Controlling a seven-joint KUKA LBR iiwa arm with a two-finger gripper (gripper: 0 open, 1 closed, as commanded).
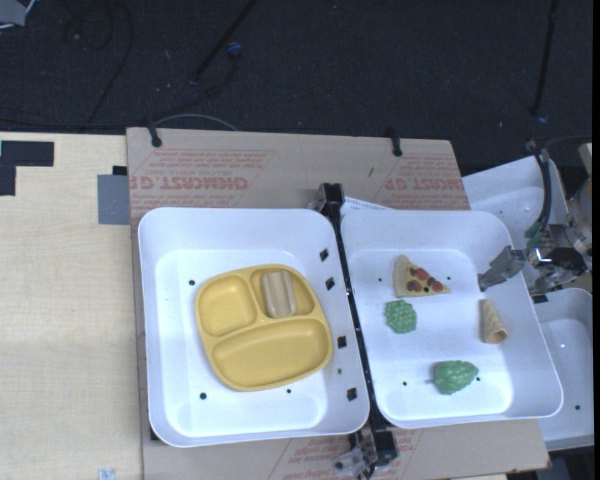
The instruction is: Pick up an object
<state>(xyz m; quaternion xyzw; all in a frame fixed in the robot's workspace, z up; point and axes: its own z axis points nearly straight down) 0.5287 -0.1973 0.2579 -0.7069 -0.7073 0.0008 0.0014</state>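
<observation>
You see grey metal fingers (pixel 501 266) on a dark gripper body with green wiring, black cable behind them.

Left bin (pixel 170 268) holds divided tray (pixel 263 353); right bin (pixel 380 238) holds pizza slice (pixel 418 278), broccoli (pixel 401 316) below it, cone (pixel 492 321) right, leafy piece (pixel 454 375) nearest front.
</observation>
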